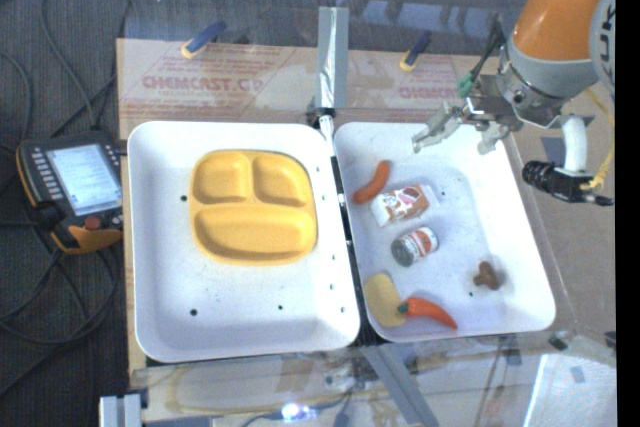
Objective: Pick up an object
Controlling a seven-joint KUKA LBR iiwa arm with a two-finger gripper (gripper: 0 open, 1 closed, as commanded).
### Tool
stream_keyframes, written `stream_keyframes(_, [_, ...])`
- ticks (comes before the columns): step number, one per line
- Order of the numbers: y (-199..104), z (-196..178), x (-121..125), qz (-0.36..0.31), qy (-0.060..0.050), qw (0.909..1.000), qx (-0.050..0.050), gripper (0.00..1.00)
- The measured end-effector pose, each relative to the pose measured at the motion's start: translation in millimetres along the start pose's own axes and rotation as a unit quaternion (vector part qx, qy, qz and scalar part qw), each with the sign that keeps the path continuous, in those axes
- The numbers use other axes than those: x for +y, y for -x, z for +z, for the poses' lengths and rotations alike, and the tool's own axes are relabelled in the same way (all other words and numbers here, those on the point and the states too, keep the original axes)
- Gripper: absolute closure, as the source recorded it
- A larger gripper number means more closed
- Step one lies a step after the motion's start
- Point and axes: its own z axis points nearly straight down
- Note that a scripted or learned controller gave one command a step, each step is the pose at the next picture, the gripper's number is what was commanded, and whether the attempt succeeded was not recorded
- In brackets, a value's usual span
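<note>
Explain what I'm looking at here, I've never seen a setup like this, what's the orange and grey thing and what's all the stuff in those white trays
The picture comes from one camera fixed above a bench, looking down at a slant. The orange and grey thing is a robot arm reaching in from the right. At its end is a two-finger gripper, which hangs above the far edge of the right bin with its fingers spread and nothing between them.

Two shallow white bins sit side by side. The left bin holds a yellow divided tray. The right bin holds small items: a toy sausage, a white packet, a small can, a brown lump, a pale yellow piece and a toy carrot. Left of the bench lies a handheld control pad.
</note>
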Motion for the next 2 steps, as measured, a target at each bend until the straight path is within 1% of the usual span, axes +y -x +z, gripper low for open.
stream_keyframes(1, [4,169,10,-0.143,0.006,0.9898,-0.001,0.0])
stream_keyframes(2, [2,176,24,-0.17,0.021,0.9852,-0.007,0.0])
